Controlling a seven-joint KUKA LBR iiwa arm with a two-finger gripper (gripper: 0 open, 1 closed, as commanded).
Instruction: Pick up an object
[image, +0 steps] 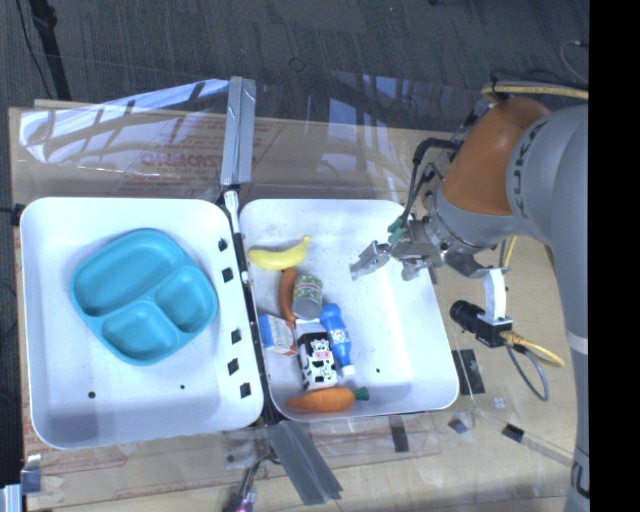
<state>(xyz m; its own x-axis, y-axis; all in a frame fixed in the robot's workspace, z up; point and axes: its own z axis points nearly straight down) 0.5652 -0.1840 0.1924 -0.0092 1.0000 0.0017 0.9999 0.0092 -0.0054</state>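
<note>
A blue divided plate (145, 295) is seen lying in the left bin (60, 400). In the right bin (400, 340), against its left wall, a cluster of objects is gathered: a banana (278, 255) at the top, a small can (307, 293) partly covering an orange item below it, a blue bottle (336, 340), a black-and-white cow toy (318, 362) and a carrot (322, 401) at the bottom. A flat packet under these is largely hidden. The gripper (368, 260) is held over the bin's upper right area, apart from the cluster, nothing seen in it; whether it is spread or closed cannot be told. The arm (520, 170) is cut off at the right.
</note>
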